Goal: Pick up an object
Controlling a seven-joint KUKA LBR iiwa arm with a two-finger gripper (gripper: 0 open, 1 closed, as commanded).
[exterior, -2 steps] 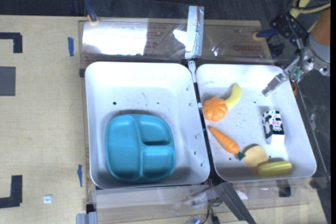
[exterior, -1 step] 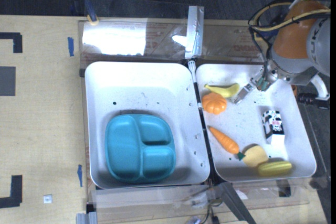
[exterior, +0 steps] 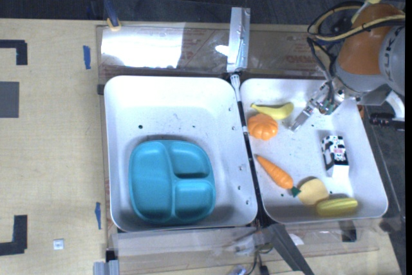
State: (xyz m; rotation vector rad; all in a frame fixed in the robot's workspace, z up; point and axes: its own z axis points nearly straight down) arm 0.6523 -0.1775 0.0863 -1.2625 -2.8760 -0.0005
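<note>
My gripper (exterior: 301, 118) hangs over the upper part of the right bin (exterior: 370, 158), just right of a yellow banana (exterior: 273, 110) and an orange pumpkin-like toy (exterior: 262, 127). A carrot (exterior: 275, 172) lies near the bin's left wall. On the right side of the bin rests a black-and-white carton (exterior: 335, 152). At the front sit a pale yellow fruit (exterior: 312, 190) and a yellow-green one (exterior: 337, 205), touching each other. Nothing shows in the gripper's grasp.
The left bin (exterior: 129, 100) holds a blue divided plate (exterior: 172, 178) at its front. A metal divider (exterior: 239, 38) and a clear sheet stand behind the bins. Cables (exterior: 331, 22) loop above the wrist at the upper right.
</note>
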